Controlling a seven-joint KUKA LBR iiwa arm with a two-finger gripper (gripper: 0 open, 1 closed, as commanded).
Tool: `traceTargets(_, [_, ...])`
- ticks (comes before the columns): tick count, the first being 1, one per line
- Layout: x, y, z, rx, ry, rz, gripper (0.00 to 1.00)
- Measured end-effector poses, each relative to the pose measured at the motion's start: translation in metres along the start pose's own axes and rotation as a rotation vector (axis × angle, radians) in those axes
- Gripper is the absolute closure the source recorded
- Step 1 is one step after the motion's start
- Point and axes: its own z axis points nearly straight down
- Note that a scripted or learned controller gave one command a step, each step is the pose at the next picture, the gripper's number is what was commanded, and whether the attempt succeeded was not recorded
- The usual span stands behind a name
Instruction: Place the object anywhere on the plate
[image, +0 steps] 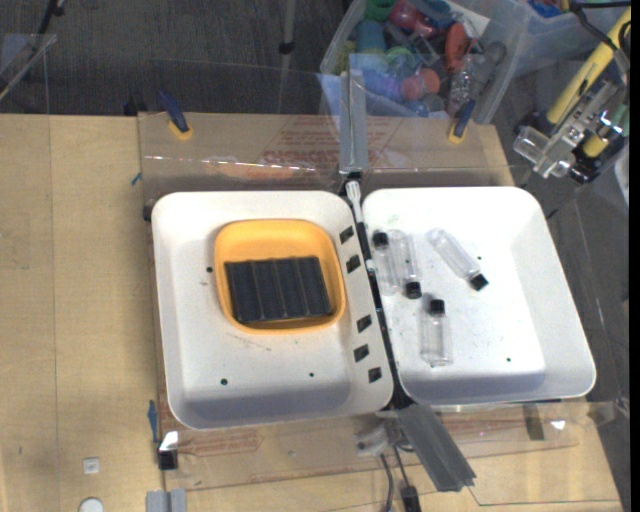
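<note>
An orange plate (232, 262) with rounded corners lies in the left white bin (190, 370). A flat black ridged block (278, 289) rests on the plate and covers most of its floor. In the right white bin (540, 350) lie several clear vials with black caps, among them one near the divider (396, 258), one tilted further right (452, 252) and one nearer the front (434, 338). The gripper (562, 148) hangs beyond the right bin's far right corner, above the bench and well away from the plate and the vials, with yellow cabling on it.
A dark divider with black tabs (362, 300) runs between the two bins. A clear box of colourful items (420, 50) stands behind the bins. Blue clamps (178, 122) hold a transparent sheet at the back edge.
</note>
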Motion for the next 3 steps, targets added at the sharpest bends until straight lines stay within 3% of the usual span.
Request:
traceTargets(1, [-0.03,-0.044,-0.064,-0.001,-0.002,-0.182,1.0])
traceTargets(2, [-0.042,-0.042,-0.064,-0.002,-0.004,-0.543,1.0])
traceTargets(3, [-0.044,-0.038,-0.064,-0.002,-0.004,-0.799,1.0])
